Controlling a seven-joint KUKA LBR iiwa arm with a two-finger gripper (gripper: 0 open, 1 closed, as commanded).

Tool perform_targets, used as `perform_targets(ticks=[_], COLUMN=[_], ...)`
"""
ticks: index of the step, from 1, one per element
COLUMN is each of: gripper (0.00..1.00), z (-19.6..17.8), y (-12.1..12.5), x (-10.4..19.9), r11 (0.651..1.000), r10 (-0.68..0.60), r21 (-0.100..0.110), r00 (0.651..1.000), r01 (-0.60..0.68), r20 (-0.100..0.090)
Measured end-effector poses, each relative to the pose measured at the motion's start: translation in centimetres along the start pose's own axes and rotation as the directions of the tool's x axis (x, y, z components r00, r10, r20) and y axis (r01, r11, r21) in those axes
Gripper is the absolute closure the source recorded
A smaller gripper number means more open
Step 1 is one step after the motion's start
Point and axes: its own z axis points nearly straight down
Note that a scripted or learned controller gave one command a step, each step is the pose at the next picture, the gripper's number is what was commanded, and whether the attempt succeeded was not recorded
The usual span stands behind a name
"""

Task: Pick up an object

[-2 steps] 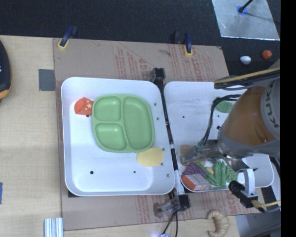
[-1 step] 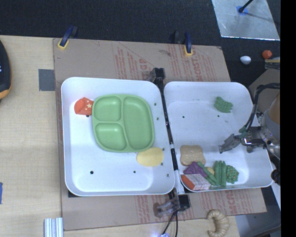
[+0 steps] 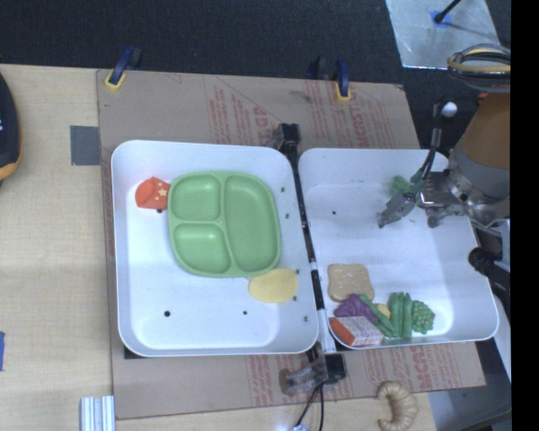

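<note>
The tool [image 3: 402,206] hangs over the right bin [image 3: 359,241] near 2 o'clock; a small green thing [image 3: 401,185] sits beside it, its shape unclear. Grip state: cannot tell.

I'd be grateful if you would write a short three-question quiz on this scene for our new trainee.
1. True or false: the green divided plate lies in the left bin.
2. Which item lies just below that plate? A) yellow piece B) toast slice C) broccoli
3. Fill in: the gripper hovers over the ____ bin, near a small green object.

Key: 1 true. 2 A, the yellow piece; the toast slice and broccoli lie in the right bin. 3 right.
</note>
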Motion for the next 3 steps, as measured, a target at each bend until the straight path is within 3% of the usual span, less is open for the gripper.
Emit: perform_targets(ticks=[1,2,3], gripper=[0.00,0.00,0.00], z=[8.3,1.2,3.3], y=[9.9,-0.5,-7.4], x=[-1.0,1.3,4.8], r11=[1.000,1.000,1.000], r10=[0.001,0.007,0.006], r21=[0.008,0.008,0.017], r00=[1.000,1.000,1.000], r01=[-0.001,-0.007,-0.006], r20=[-0.001,-0.001,-0.004])
